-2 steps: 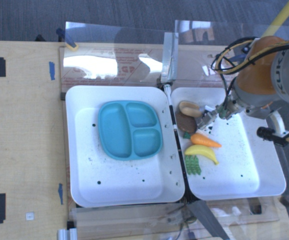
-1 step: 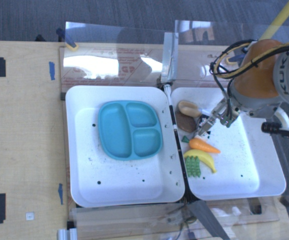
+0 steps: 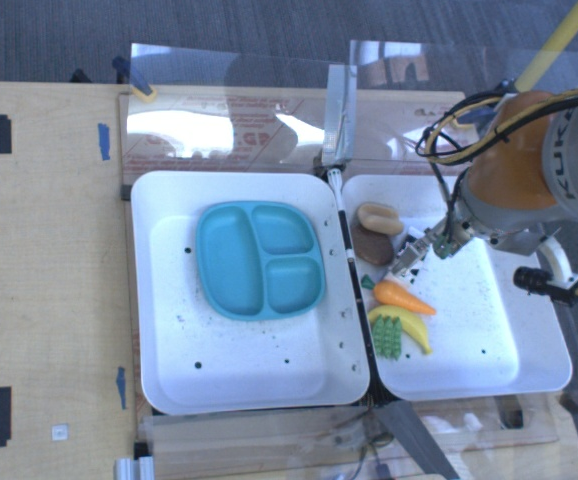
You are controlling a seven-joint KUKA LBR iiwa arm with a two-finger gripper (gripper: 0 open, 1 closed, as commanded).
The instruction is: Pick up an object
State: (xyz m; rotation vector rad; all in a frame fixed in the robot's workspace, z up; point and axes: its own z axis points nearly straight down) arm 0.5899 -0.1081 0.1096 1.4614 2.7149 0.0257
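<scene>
Starting at the left, the wooden surface [image 3: 49,268] is carrying two white bins. The left bin [image 3: 159,358] is holding a teal divided plate [image 3: 261,259], sitting flat with three compartments. Moving right, the right bin [image 3: 489,358] is offering the candidates: a brown-and-tan toy mushroom [image 3: 376,231] near the dividing wall, an orange toy carrot [image 3: 404,297] below it, then a yellow toy banana [image 3: 411,327] touching a green toy vegetable [image 3: 386,337]. The end effector [image 3: 411,256] is hanging just beside the mushroom, above the carrot (whether it's spread or pressed together, I cannot tell from here). The carrot is looking like the likely pick: probably light, stiff plastic, smooth and a bit slippery, so gripping across its thicker middle seems safest.
</scene>
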